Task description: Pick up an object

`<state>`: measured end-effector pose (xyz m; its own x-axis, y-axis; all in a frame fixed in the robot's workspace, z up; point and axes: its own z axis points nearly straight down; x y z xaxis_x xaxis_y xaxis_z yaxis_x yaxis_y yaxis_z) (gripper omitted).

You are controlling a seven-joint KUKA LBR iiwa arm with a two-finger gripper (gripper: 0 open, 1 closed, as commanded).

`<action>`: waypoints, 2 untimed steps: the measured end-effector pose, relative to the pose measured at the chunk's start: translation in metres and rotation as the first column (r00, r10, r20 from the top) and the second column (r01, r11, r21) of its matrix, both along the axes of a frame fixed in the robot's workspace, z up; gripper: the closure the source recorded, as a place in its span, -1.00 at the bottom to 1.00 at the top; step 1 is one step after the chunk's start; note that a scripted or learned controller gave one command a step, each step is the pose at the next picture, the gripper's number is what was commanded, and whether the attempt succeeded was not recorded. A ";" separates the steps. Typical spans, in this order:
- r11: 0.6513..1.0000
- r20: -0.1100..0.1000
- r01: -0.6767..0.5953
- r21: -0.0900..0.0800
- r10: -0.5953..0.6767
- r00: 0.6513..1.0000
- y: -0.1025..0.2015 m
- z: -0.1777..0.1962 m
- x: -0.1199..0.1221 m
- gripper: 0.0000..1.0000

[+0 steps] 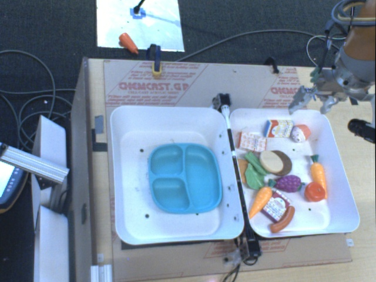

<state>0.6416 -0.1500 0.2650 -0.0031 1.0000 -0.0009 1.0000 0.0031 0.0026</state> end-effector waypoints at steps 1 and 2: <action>1.000 -0.005 0.002 0.001 -0.002 1.000 0.017 -0.161 -0.046 -1.00; 1.000 0.003 0.001 0.000 -0.001 1.000 -0.004 -0.174 0.029 -1.00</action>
